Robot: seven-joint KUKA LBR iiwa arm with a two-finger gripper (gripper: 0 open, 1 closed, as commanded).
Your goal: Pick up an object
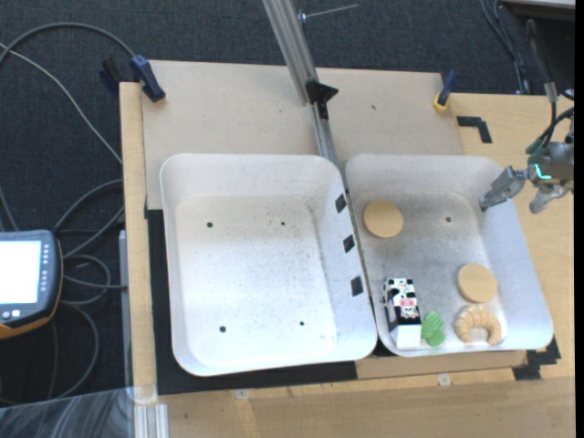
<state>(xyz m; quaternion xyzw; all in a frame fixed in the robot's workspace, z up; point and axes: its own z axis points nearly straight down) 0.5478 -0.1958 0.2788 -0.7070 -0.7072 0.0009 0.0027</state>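
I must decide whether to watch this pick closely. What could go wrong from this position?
1. The gripper sits over the right bin's far right rim, away from every object, so closing here would likely grasp nothing.
2. The croissant, green piece and small cow-patterned box crowd the near edge; a descent there might clip the wall or a neighbour.

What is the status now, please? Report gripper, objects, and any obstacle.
Gripper open, over right bin's upper right rim, holding nothing. Two tan discs, croissant, green piece, cow-print box lie in bin. Nothing blocks approach.
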